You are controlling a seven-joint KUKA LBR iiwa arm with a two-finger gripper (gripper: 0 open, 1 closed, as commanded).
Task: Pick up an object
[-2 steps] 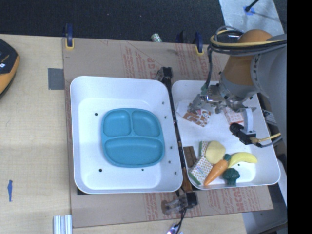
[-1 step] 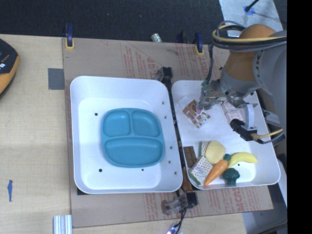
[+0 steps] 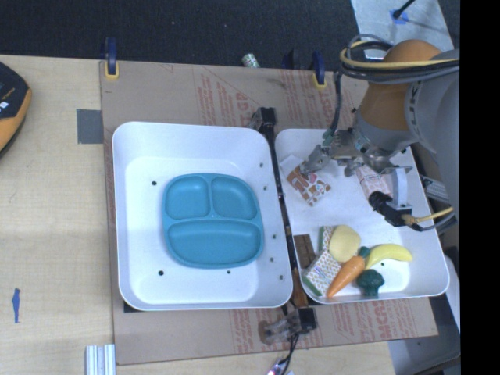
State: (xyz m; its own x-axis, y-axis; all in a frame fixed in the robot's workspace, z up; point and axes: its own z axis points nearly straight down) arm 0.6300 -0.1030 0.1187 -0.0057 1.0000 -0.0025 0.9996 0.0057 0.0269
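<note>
Two shallow white bins sit side by side on the worktop (image 3: 55, 233). The left bin (image 3: 133, 155) holds a single thing: a blue divided plate (image 3: 212, 219) lying flat near its middle, with two smaller compartments on the far side and one wide one nearer the camera. The right bin (image 3: 431, 281) holds the small objects. A cluster lies in its near part: a pale yellow round piece (image 3: 344, 242), a checked packet (image 3: 321, 270) just beside it, an orange carrot (image 3: 344, 276) whose long axis runs on a slant from the lower left up toward the right, a yellow banana (image 3: 388, 254) lying roughly crosswise with its tip toward the right wall, and a dark green broccoli piece (image 3: 371, 282) touching the carrot's upper end. Further back in the same bin lies a small flat patterned card (image 3: 308, 184), tilted diagonally, and a pinkish packet (image 3: 374, 183) partly under the arm. The gripper (image 3: 328, 153) hangs over the far part of the right bin, just beside the card; nothing shows between its fingers, and whether they are spread or closed cannot be told.
</note>
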